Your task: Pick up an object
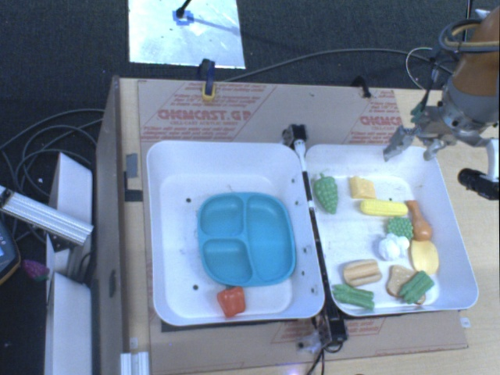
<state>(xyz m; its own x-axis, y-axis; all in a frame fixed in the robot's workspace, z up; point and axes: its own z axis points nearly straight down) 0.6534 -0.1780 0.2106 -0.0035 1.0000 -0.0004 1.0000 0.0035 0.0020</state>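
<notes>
My gripper [412, 148] hangs over the far edge of the right bin [453, 233], open, with nothing between its fingers. Several toy foods lie in that bin below it: a green grape bunch [326, 193], a yellow cheese block [362, 187], a corn cob [383, 207], a carrot [418, 219], broccoli [400, 227], a white garlic [392, 247], a yellow lemon [424, 256], a bread roll [362, 272], green beans [353, 295] and a pickle [416, 287]. The nearest pieces, the cheese and the corn, are well below and left of the fingertips.
The left bin [176, 170] holds a blue divided plate [245, 237] and a red pepper [231, 301] near its front wall. A ridge [308, 225] separates the bins. Cardboard lies under both. Cables run across the floor behind.
</notes>
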